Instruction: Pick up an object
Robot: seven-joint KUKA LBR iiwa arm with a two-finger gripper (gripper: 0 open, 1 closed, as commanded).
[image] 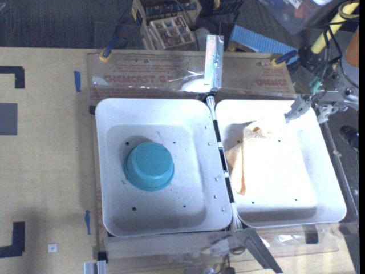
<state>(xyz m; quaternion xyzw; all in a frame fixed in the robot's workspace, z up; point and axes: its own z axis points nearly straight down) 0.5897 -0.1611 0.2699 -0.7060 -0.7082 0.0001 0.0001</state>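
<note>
Overhead, gripper (308, 108) hangs at right bin's (328, 210) upper right corner; jaw state unreadable; cloth (242, 156) lies apart, lower left.

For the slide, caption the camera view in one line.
Gripper at right white bin's far corner; cream cloth inside; round teal bowl upside down in left white bin.

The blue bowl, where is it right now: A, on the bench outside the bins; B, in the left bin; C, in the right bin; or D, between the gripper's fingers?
B: the blue bowl sits upside down on the floor of the left bin, far from the gripper at the right bin's far corner.
</note>
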